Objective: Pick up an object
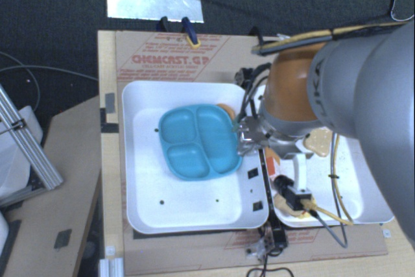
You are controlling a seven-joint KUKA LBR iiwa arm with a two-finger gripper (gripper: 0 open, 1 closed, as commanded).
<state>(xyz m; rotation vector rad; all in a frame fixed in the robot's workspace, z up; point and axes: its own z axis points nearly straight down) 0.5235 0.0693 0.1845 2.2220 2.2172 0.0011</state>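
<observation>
The left bin (139, 204) holds a blue divided tray (198, 143), lying flat toward the bin's upper right, with bare white floor open along the left wall and across the near side. A small orange object (227, 109) peeks out at the tray's upper right edge. The gripper (248, 137) sits at the tray's right rim, over the divide between the bins; whether the jaws are open or closed cannot be told. The arm (363, 84) covers much of the right bin (373, 207), where a pale tan object (319, 141) shows.
</observation>
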